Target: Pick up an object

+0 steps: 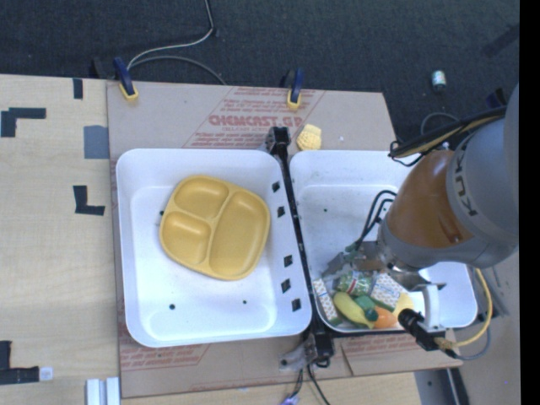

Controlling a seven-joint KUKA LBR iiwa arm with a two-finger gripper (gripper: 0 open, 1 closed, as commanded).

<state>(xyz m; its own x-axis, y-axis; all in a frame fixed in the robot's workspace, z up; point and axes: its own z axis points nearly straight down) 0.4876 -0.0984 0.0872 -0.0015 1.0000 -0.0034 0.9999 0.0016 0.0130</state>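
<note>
Gripper [364,264] sat low in the right bin [337,171], at its near edge, right over a cluster of small objects [363,302]; whether it was open or closed could not be told (wrist blocked it). The cluster, a yellow banana-like piece, something green, an orange bit and a patterned packet, lay packed against the bin's near wall and near-left corner, so little room on that side. The far half of the right bin was bare white floor. The arm [447,201] with its orange band covered the bin's right part. The left bin [135,310] held a yellow divided plate [215,226], with free floor around it. Cardboard [346,112] under the bins read "CHEMCAST" in red print. A small yellow item [309,137] lay on the cardboard just beyond the bins' divider. Two clamps [126,83] held the cardboard's far edge to the worktop [42,251].
</note>
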